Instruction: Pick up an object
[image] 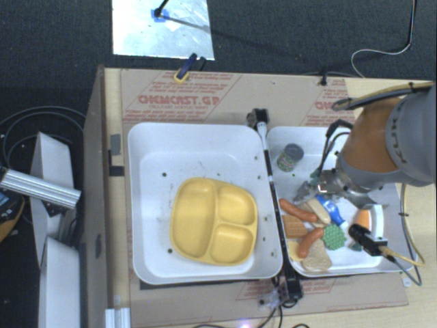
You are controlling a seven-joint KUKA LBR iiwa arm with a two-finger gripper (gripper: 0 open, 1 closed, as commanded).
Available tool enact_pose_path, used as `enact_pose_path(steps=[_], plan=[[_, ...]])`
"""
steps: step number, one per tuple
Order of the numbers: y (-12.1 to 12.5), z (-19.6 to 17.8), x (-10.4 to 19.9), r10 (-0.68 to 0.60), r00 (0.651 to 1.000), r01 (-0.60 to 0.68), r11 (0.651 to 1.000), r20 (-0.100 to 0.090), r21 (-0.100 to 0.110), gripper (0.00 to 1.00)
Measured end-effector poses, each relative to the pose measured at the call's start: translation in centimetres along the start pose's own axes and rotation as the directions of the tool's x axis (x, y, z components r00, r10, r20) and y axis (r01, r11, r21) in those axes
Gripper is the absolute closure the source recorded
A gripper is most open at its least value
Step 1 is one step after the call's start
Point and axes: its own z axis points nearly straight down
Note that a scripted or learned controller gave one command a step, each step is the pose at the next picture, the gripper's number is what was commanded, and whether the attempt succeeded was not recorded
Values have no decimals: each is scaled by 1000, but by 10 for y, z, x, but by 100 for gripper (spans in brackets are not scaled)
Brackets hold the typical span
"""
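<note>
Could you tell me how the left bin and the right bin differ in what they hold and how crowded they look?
The left bin holds a single yellow divided tray, with bare white floor around it; the right bin holds a jumble of small items, among them a small round can and an orange sausage-shaped piece. The gripper is down in the right bin, away from the left one. Both are shallow, white and set side by side.

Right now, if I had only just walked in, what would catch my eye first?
Probably the pale yellow plastic divided tray, lying alone in the left white bin. Next, the grey arm with its orange band, reaching from the right over the right white bin, above a jumble of colourful toy foods.
</note>
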Motion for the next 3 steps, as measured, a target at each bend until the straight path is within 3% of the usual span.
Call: enact_pose_path(steps=[1,2,3], plan=[[-66,0,-8,1,1000,-1,1000,0,0,0],[24,-26,-11,-2,1000,2,1000,0,-3,0],[-13,0,-42,1,1000,-1,1000,1,1,0]])
